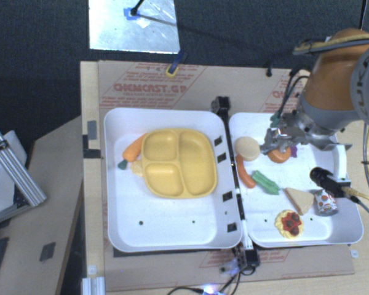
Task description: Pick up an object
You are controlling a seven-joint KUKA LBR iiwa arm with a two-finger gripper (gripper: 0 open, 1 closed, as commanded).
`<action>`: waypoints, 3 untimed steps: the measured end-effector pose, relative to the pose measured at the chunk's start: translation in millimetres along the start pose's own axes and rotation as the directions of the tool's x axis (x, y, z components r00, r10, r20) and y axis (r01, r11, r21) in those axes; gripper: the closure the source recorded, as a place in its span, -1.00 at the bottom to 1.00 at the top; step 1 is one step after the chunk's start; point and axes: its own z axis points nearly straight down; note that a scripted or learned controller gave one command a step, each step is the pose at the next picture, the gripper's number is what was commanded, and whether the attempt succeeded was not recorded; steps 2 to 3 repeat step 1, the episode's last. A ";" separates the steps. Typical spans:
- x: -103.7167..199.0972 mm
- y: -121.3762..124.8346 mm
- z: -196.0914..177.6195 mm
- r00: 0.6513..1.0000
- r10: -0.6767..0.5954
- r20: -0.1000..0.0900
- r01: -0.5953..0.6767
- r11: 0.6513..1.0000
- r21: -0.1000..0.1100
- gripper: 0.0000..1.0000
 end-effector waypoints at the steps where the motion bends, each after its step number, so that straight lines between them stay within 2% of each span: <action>1: 11.4 -8.6 -1.9 1.000 -0.004 -0.001 0.004 1.000 0.002 1.00; 3: 11.4 -8.6 -1.9 1.000 -0.004 -0.001 0.004 1.000 0.002 1.00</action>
